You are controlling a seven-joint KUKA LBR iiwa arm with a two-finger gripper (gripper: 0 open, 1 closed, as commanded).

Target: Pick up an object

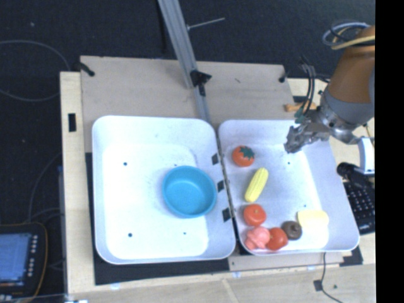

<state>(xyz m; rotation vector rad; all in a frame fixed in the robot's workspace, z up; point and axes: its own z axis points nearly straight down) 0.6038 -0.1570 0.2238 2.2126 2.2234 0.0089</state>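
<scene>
Over the right bin's (328, 169) far end, the gripper (294, 142) hangs above bare floor, nothing between its fingers. Whether the jaws stand apart or together cannot be told at this size. The tomato (243, 156) lies nearest, to the camera's left of the gripper; the corn (255, 185) lies just past it toward the near side (long axis tilted slightly off the bin's length). In the inspector's judgement, reaching either calls for a move left and down.

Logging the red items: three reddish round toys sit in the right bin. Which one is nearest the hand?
The tomato with the green top, at the bin's far left, lies closest to the hand. The plain orange-red one and the red one lie nearer the front edge.
</scene>
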